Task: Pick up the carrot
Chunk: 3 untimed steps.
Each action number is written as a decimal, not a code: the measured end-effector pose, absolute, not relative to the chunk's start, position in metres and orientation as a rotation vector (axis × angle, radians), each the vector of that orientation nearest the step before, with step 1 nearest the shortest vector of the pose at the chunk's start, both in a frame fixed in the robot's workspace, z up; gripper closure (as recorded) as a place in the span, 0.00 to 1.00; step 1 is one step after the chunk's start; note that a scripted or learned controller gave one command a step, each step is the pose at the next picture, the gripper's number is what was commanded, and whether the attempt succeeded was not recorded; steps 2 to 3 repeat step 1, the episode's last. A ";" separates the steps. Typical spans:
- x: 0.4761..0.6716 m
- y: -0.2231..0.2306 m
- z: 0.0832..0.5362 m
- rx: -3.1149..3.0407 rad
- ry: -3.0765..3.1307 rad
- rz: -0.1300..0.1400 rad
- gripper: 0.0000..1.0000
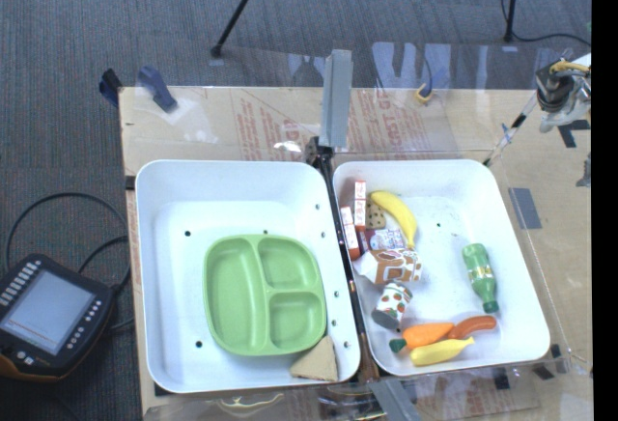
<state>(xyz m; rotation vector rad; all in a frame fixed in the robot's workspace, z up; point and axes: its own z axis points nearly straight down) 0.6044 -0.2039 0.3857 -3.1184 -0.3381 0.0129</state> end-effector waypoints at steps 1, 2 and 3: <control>0.606 -0.202 0.393 -3.116 -0.349 0.018 1.00; 0.606 -0.202 0.393 -3.116 -0.349 0.018 1.00; 0.606 -0.202 0.393 -3.116 -0.349 0.018 1.00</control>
